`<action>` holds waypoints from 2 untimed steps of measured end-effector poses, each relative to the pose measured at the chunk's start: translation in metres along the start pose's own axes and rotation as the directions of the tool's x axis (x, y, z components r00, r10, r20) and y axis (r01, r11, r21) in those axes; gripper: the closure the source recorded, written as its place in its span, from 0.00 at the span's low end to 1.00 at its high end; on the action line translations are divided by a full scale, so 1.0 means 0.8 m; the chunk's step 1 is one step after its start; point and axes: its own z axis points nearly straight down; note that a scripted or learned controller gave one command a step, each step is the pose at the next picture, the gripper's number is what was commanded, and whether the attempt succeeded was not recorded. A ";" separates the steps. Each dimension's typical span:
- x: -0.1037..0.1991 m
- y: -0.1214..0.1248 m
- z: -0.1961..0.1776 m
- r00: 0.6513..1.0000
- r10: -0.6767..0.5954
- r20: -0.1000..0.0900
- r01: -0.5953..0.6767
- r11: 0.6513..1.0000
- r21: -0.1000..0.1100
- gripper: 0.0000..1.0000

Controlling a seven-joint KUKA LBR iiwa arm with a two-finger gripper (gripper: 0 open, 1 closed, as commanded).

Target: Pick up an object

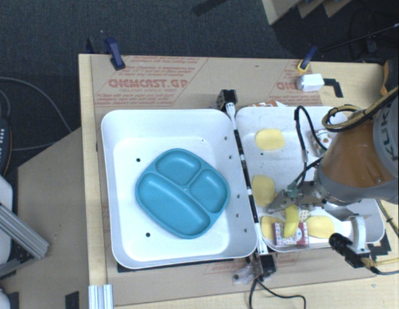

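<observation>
While the arm point(357, 156) reaches in from my right over the right bin point(251, 118), I see its gripper point(291, 201) low over that bin's near half, among a cluster of yellow pieces. The nearest thing to the fingertips is a banana-like yellow piece point(291, 221), and its long axis runs roughly from the far side toward the near side of the bin, tilted a little, with its upper end right at the gripper. That piece lies partly over a red and white packet point(301, 235) at the near wall. I can make out grey metal fingers just above it, touching or nearly touching its upper end, but I cannot tell how far apart they stand, nor whether the piece is between them.

Just left of the gripper sits a rounded yellow piece point(263, 187), and another yellow piece point(320, 226) lies to the right, beside the packet. A pale yellow oval point(270, 139) rests well apart, toward the far end of the same bin.

On my left, the left bin point(116, 131) carries a blue divided plate point(181, 192), lying flat near its middle.
</observation>
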 end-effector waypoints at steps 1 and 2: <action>0.000 0.001 -0.012 1.000 0.001 0.001 -0.001 1.000 -0.003 1.00; 0.075 0.039 -0.126 1.000 -0.003 0.001 0.003 1.000 -0.004 1.00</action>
